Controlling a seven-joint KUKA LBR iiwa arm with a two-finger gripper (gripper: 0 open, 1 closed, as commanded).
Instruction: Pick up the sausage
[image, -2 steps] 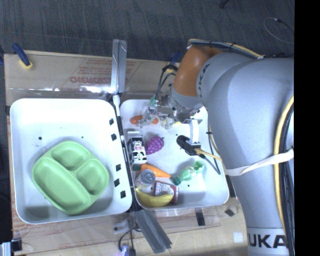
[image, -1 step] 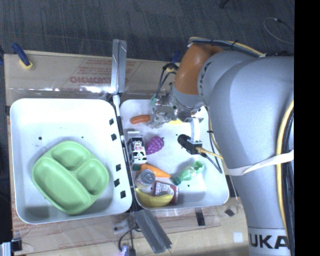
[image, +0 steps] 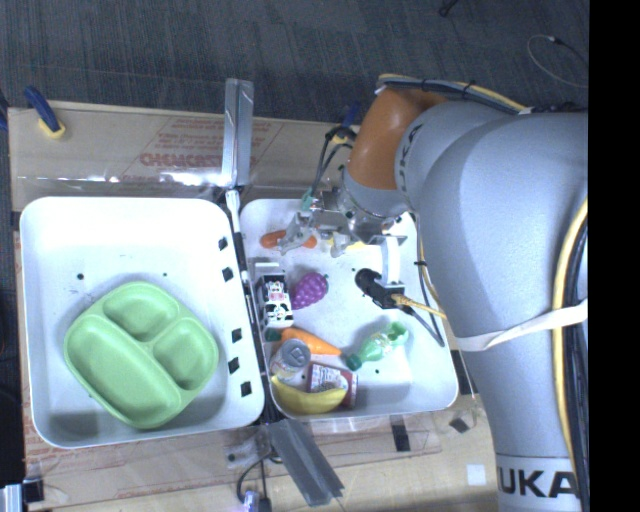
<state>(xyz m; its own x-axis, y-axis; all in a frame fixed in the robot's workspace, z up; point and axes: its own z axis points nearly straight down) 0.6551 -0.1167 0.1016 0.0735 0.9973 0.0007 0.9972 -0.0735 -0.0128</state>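
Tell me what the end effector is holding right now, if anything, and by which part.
It cannot be told. The end effector sits over the orange sausage-shaped toy at the right white bin's far corner, but no grip is visible.

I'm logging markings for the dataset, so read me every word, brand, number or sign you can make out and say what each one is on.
"UKA", the visible end of the brand name, on the arm's base.
Red print on the cardboard sheet behind the bins: too blurred to read.
Label on the small can in the right bin: too small to read.
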